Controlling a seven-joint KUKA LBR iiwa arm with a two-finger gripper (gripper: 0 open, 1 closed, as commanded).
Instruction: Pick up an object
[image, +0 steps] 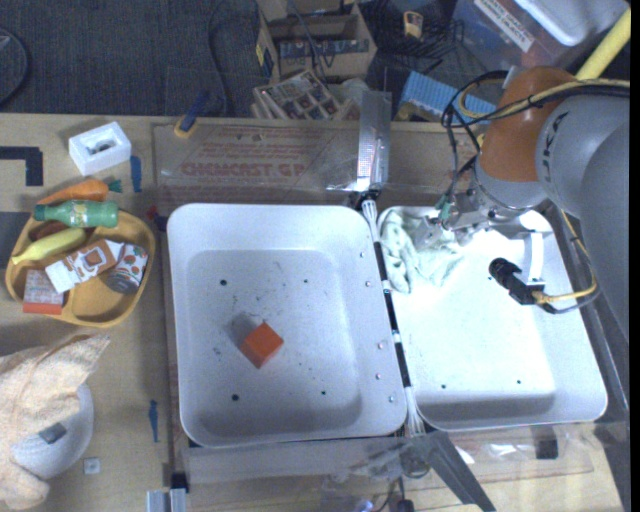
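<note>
Near, left bin: small orange cube, matte, wood or plastic by the look (264, 344), lying on the floor of the shallow white left-hand bin (200, 240), a little left of and below the floor's middle, one corner turned toward the camera.

Cube, look: plain orange faces, top face brighter, dark grey shadow patch touching its upper-left side; sharp-edged, compact, no long axis to speak of, so any approach angle across two opposite faces judged workable.

Cube, surroundings: standing free, well apart from every bin wall; only dark specks scattered on the floor around it.

Middle, right bin: shallow white right-hand bin (560, 400), lower floor brightly lit and washed out.

Far, right bin corner: crumpled pale green-white cloth or soft plastic item (405, 258), bunched against the upper-left corner, just beside the divide between the bins.

Far, claw: grey two-finger gripper (452, 222) at the end of the grey arm with the orange band (530, 95), hanging over the upper part of the right-hand bin, at the crumpled item's right edge.

Claw, state: cannot tell, tips lost in glare and cable clutter.

Key relation: crumpled item just left of the claw and much the nearer candidate; orange cube well apart, down-left across the divide.

Judgement: nearer pick likely the crumpled item; soft shape apt to slip.
</note>
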